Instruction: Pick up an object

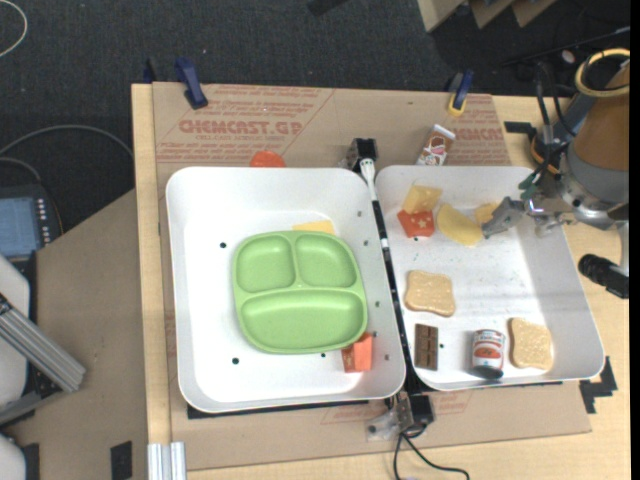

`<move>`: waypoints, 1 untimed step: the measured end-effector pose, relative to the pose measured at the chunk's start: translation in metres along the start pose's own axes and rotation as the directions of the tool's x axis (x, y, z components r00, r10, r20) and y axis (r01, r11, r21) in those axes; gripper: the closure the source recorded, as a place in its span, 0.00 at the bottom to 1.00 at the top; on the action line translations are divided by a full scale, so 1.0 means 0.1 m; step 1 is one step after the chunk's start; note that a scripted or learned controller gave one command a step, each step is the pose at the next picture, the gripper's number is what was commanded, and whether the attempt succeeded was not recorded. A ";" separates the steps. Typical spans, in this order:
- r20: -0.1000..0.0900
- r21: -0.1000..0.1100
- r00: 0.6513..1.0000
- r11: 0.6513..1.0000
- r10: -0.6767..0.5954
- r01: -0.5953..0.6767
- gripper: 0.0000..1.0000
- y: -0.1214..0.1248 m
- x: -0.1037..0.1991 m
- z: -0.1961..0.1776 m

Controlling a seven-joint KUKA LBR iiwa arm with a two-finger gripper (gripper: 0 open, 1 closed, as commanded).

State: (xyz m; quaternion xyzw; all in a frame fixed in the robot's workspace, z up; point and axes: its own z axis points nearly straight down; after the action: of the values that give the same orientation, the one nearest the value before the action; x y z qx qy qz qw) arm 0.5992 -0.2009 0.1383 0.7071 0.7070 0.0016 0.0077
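Nearest the lens: a small can (487, 351), a chocolate bar (426, 344) and toast slices (430, 293) in the right bin (560, 268). Farther back, pincer (503, 217) hovering beside the yellow cheese wedge (460, 225), grip state impossible to tell. Best to centre over the wedge, descend straight, then close gently.

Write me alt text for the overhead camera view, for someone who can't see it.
A grey robot arm reaches from the right, its tool low over the right white bin, which holds bread slices, a small can and other toy food. The left bin holds a green divided plate.
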 end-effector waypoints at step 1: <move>-0.012 0.014 1.000 1.000 -0.004 0.004 0.00 0.67 -0.05 0.56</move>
State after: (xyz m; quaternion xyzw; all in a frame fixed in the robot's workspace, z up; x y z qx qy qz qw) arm 0.6665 -0.2063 0.0837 0.7056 0.7086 0.0010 -0.0016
